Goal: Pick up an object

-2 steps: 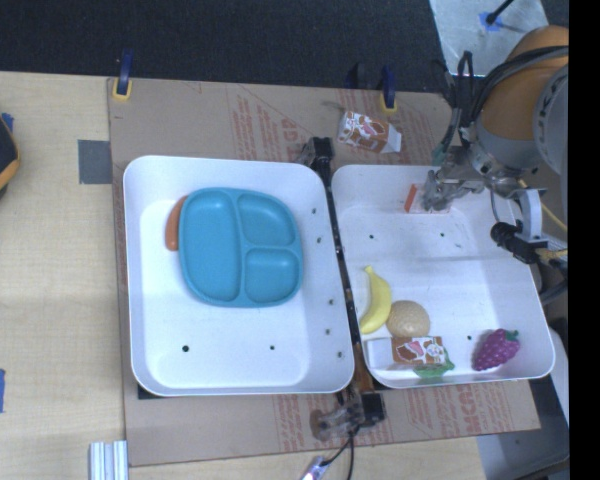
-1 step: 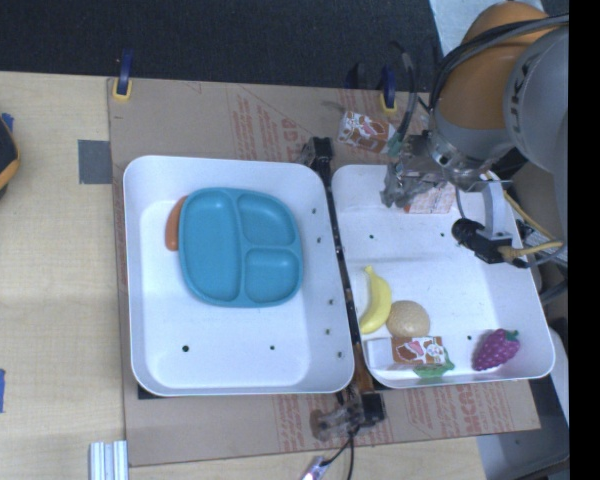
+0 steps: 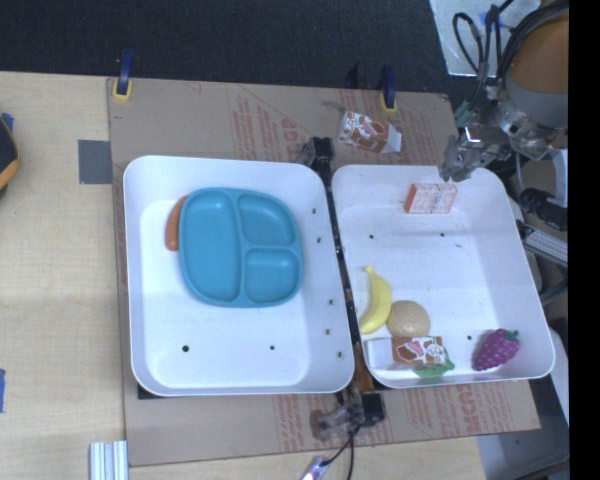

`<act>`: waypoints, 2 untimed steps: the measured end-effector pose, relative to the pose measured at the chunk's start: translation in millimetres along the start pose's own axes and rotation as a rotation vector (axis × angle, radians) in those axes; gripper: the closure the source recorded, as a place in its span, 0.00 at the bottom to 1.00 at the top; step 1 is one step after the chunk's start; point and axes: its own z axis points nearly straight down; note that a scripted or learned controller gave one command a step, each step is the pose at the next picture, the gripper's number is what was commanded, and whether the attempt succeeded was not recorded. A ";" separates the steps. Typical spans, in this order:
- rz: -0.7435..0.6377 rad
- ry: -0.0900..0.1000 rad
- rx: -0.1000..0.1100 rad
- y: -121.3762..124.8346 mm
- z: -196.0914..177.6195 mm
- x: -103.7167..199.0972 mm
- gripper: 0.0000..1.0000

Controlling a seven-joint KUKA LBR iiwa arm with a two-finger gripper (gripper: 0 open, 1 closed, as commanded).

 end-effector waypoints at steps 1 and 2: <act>-0.003 0.003 0.002 -50.8 -30.2 57.7 1.00; -0.003 0.003 0.003 -51.0 -29.8 57.4 0.00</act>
